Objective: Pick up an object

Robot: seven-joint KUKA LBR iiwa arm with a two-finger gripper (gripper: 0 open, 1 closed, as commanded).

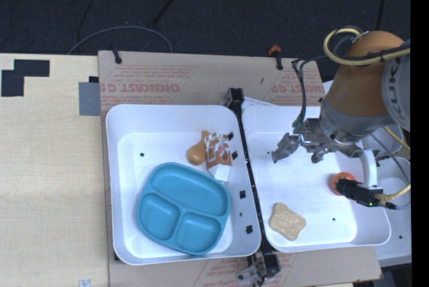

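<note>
At the bottom of the frame, right of centre, a tan slice of toy bread [287, 221] lies flat on the floor of the right bin [375, 236], close to that bin's lower left corner. Left of it, across the black divider strip [242, 171] where the 2 bins meet, a blue plate with 3 compartments [183, 207] fills the lower part of the left bin [124, 145], tilted slightly and reaching almost to the bin's lower rim.

Further up, at the plate's upper right edge, a small brown and white object [213, 149] rests near the divider, with a white scrap just below it touching the plate's rim; its exact shape is too small to tell.

In the right half of the frame, at mid height, an orange object [344, 182] lies on the right bin's floor, with a dark part of the arm's hardware just beside it. The tool [303, 145] hangs over the upper middle of the right bin, well apart from the bread and to the left of the orange object. Its 2 dark fingers [285, 147] look spread, and nothing shows between them.

Above that, the grey arm with its orange band [367, 81] comes in from the upper right, with a yellowish cable looped on top. Behind the bins, brown cardboard [188, 81] lies on the light wooden counter [47, 158], and dark floor with cables crosses the top of the frame.
</note>
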